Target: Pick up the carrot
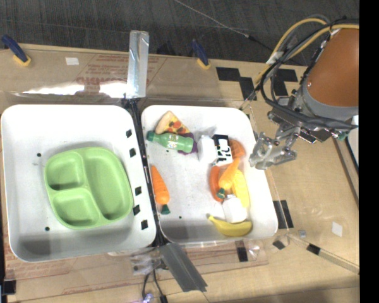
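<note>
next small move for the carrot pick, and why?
Probably traverse left across the right bin before descending. The gripper hangs over that bin's right rim, while the carrot lies against the left wall, beyond the cluttered toys, with bare floor on its right.

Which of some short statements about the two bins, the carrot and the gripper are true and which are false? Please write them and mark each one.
1. The carrot lies in the right bin, near its left wall. True.
2. The green plate lies in the right bin. False: it is in the left bin.
3. The gripper holds the carrot. False: it is at the right bin's right edge, far from the carrot.
4. A banana lies near the front right corner of the right bin. True.
5. The green bottle stands upright. False: it lies on its side.
</note>
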Controlling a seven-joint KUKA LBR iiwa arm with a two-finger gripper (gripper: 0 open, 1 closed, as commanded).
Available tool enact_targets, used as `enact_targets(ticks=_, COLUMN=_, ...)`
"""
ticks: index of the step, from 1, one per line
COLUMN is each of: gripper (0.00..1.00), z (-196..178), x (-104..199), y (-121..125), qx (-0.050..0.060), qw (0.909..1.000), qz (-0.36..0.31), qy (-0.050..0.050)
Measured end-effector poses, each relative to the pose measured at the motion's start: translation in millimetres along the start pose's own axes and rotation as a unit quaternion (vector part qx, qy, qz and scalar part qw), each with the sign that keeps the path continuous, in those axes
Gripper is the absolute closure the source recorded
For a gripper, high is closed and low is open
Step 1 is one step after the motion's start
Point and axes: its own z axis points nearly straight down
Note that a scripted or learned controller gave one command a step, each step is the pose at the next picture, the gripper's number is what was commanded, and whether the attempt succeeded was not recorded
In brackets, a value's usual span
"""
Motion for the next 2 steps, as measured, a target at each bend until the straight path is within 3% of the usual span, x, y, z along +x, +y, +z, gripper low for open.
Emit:
enact_targets(ticks=1, gripper=1.00, z=6, x=23, y=37, qx=-0.001, qw=0.9389, qz=-0.344, qy=-0.001)
enact_targets(ticks=2, gripper=1.00, z=9, x=3, y=32, qx=0.001, qw=0.8903, qz=-0.455, qy=-0.001)
